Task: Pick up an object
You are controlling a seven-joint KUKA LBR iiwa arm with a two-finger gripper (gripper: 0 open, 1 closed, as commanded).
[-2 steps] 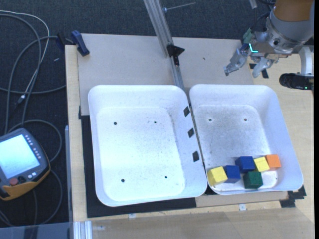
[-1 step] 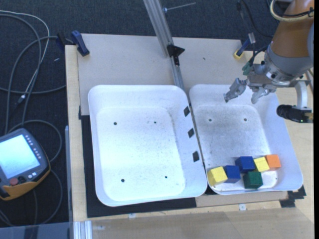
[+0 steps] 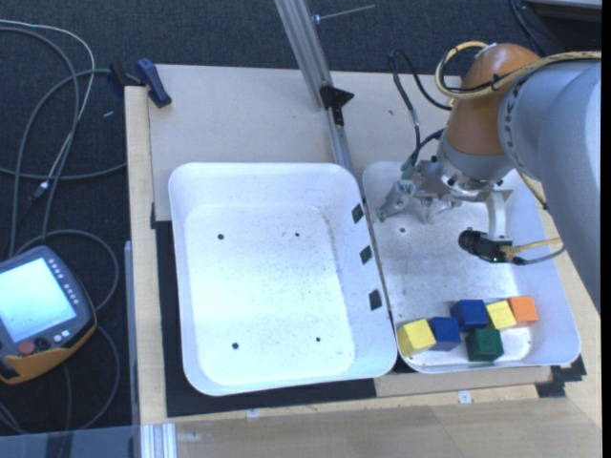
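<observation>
Arm (image 3: 563, 122): grey rounded casing w/ orange band (image 3: 487, 89) above wrist. Yellow & black cables looped at band; silver metal gripper (image 3: 412, 200) assy; black plug w/ yellow lead.

The left bin (image 3: 263, 275) and right bin (image 3: 420, 265) appear as smooth white plastic with a slight sheen, their floors speckled with fine dark marks. The worktop (image 3: 239, 113) is matt, pale board resembling wood, and the floor (image 3: 57, 93) at 9 o'clock is dark, rough carpet. The blocks (image 3: 468, 327) at 5 o'clock look smooth and matt; the arm (image 3: 554, 113) has a satin grey shell with a glossy orange band (image 3: 487, 93).
</observation>
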